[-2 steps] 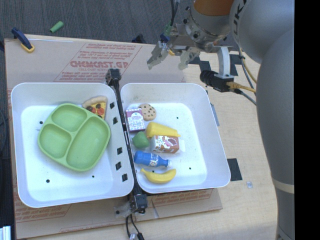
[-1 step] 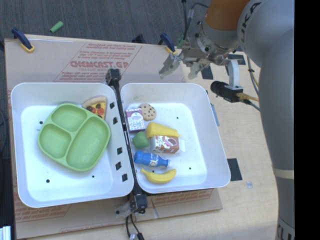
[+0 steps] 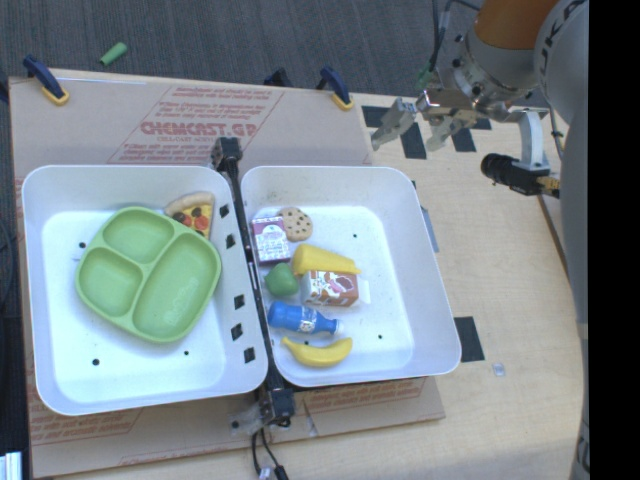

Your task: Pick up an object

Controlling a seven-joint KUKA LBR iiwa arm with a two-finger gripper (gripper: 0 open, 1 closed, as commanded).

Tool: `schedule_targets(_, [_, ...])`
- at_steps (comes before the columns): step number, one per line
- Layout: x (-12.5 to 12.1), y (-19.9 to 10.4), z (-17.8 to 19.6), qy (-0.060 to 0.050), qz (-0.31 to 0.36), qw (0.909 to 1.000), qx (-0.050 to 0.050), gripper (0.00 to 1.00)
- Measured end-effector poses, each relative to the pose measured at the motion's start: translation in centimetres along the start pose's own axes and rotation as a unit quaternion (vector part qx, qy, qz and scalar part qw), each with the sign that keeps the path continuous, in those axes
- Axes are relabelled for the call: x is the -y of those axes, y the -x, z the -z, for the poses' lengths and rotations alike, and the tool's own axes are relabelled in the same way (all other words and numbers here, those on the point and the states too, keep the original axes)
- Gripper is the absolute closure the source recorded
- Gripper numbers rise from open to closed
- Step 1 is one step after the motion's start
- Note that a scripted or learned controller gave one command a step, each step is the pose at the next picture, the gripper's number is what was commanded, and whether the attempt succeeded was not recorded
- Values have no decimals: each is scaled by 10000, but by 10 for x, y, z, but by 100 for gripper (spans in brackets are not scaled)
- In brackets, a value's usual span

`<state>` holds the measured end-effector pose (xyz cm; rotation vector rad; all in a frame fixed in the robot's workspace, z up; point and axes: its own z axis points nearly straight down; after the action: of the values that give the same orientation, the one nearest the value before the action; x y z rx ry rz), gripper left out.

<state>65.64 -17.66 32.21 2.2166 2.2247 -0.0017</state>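
Note:
My gripper (image 3: 412, 132) hangs above the bench behind the right bin's far right corner, fingers spread open with nothing between them. The right bin (image 3: 400, 258) holds a cookie (image 3: 295, 223), a purple carton (image 3: 270, 240), a yellow wedge (image 3: 322, 261), a green round fruit (image 3: 283, 280), a brown-and-white packet (image 3: 333, 289), a blue bottle (image 3: 300, 319) and a banana (image 3: 317, 350). All of these lie in the bin's left half, well below and left of the gripper.
The left bin (image 3: 50, 298) carries a green divided plate (image 3: 150, 273) and a pizza slice (image 3: 193, 212) at its far edge. Cardboard (image 3: 200, 118) lies behind both bins with blue clamps (image 3: 336, 85) on it. Black tape marks (image 3: 468, 338) dot the bench right of the bins.

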Motion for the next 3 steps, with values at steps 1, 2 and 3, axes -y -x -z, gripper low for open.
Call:
schedule_targets(1, [-1, -1, 10, -1, 31, 10000, 1, 100])
schedule_targets(2, [-1, -1, 10, -3, 35, 10000, 1, 0])
schedule_targets(3, [1, 7, -107, -29, 10, 10000, -9, 0])
